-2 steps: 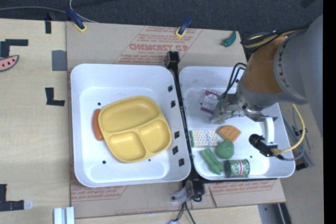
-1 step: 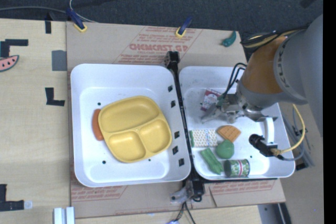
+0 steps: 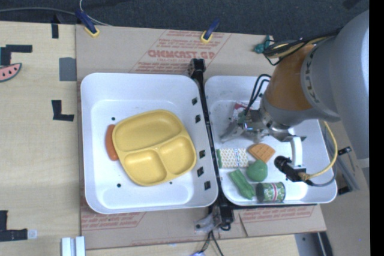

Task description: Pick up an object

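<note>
Gripper (image 3: 231, 129) sits low in the right bin (image 3: 324, 192), open or shut I can't tell; just below it lies the green ball (image 3: 257, 170) w/ orange wedge (image 3: 261, 151) beside; ball looks light, maybe slippery, so grab its middle.

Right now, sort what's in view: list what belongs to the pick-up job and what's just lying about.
Belongs to the job:
- claw, low in the right bin
- patterned packet
- orange wedge
- green ball
- green pod-shaped piece
- small can

Lying about:
- yellow divided tray in the left bin
- orange piece under the tray's edge
- blue-yellow clamps
</note>
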Robot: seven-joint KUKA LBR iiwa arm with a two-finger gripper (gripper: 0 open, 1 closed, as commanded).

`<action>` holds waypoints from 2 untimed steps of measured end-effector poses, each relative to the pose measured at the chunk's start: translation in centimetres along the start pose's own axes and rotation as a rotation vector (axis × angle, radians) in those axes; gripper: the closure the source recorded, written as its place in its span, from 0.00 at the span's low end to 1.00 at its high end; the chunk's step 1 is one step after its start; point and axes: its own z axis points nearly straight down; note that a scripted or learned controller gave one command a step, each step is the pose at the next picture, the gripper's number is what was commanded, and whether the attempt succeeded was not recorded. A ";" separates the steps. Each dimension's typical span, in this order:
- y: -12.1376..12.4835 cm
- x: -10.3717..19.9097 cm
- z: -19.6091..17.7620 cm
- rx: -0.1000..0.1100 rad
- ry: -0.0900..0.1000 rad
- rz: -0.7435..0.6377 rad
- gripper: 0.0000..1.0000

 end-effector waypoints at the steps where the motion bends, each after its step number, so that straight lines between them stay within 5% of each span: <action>1: 0.1 0.0 -1.0 -0.002 -0.001 0.000 1.00; 2: 0.0 0.0 -1.0 -0.002 -0.001 0.000 0.00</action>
